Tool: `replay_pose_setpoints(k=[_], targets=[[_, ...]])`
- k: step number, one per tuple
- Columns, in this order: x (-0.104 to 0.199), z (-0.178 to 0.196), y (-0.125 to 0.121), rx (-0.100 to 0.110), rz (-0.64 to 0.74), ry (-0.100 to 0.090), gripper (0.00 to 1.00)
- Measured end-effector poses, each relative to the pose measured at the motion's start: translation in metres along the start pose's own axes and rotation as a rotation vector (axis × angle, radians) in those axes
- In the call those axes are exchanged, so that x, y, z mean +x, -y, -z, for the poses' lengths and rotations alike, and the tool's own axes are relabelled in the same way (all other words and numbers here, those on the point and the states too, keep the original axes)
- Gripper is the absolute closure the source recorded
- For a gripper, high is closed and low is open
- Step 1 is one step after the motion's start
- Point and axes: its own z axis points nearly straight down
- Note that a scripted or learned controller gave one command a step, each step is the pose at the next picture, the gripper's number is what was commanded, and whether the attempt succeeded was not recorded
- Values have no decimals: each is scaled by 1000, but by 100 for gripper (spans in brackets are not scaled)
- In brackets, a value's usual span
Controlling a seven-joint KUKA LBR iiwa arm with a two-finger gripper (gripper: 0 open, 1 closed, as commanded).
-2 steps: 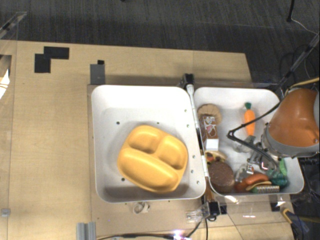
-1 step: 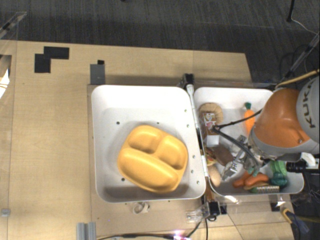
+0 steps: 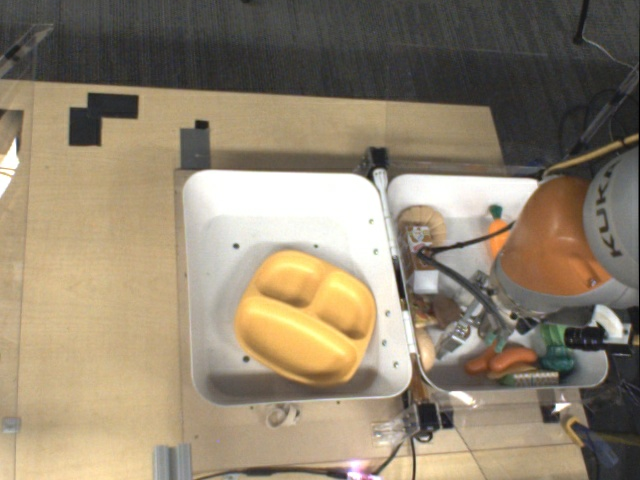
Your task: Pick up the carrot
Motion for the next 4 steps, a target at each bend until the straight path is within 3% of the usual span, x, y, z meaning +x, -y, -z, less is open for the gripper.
replay_pose_setpoints(k=[1,2,3,4], targets=[[-8,-1,15,-5,-204,-8,0],[-1,0,3,2,-284,0,0],[-1,-1,5,-2,-548,-7,0],[-4,-1,9,1,-1052,-9,0]])
